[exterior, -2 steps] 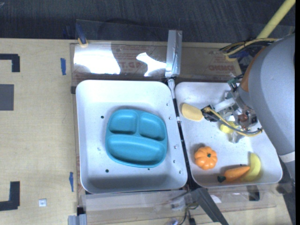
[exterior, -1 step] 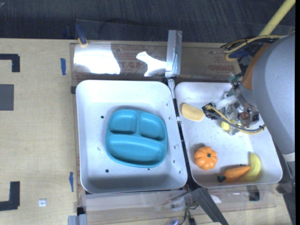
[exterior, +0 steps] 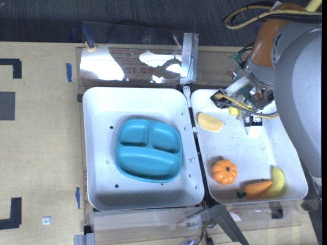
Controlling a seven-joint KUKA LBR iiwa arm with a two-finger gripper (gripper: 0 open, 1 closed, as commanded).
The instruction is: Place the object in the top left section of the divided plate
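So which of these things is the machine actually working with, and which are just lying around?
Part of the job:
- blue divided plate, in the left bin
- claw, above the right bin
- pale yellow piece, nearest the claw, likely the object

Lying about:
- small orange pumpkin
- carrot
- banana

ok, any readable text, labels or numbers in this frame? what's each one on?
No text reads clearly.
Reddish print on the brown strip behind the bins: letters there, washed out by glare and blurred.
Small black-and-white tag at the gripper: too small to read.
Blue divided plate, pumpkin, banana: no markings visible.
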